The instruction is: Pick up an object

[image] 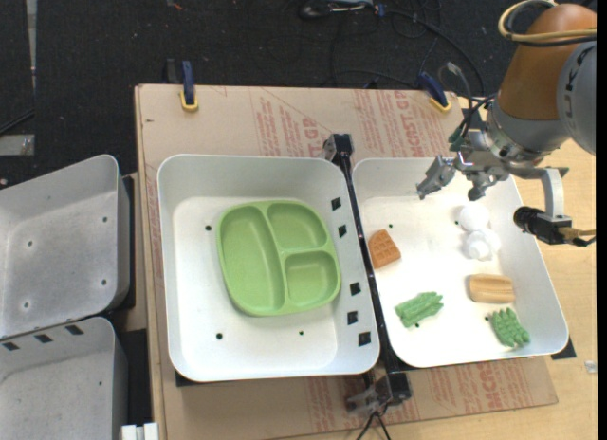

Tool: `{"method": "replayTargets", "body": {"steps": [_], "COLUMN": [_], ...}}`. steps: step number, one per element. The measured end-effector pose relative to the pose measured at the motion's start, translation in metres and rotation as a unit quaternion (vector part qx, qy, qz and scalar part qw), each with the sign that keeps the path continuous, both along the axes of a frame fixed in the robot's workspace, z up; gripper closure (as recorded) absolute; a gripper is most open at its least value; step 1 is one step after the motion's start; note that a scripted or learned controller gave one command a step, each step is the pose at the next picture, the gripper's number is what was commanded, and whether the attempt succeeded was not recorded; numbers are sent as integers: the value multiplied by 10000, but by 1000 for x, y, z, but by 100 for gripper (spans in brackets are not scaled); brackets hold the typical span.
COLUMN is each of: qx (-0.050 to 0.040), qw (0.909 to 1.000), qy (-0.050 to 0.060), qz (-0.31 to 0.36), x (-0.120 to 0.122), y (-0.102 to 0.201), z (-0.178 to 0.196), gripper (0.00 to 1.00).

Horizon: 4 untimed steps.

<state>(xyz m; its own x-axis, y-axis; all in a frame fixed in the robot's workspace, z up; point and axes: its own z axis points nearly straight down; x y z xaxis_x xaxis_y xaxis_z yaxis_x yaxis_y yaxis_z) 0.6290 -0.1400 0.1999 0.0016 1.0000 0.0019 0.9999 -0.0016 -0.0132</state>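
In the right bin (531,267) lie several small objects. An orange-brown block (383,248) rests near the divider. A green leafy piece (419,308) lies toward the front, beside a tan bread-like piece (490,288). A second green piece (509,327) sits in the front right corner. Two white lumps (471,216) (480,245) lie toward the back right. My gripper (455,183) hangs over the back of this bin, just up and left of the nearer white lump. Its fingers (433,181) are spread apart, open, with nothing between them.
The left bin (185,267) holds a light green divided plate (280,256). A black divider (356,248) runs between the two bins. Both stand on a cardboard sheet (275,120). Grey trays (57,229) lie off to the left.
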Motion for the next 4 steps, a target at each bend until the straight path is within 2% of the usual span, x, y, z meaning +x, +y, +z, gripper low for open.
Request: {"method": "replayTargets", "body": {"steps": [1,3,4], "qx": [-9,-8,-16], "qw": [10000,10000,10000], "qy": [-65,-47,-78], "qz": [13,3,4], "x": [3,0,1], "y": [0,-6,-7], "z": [8,-106,-92], "gripper": [0,0,100]}}
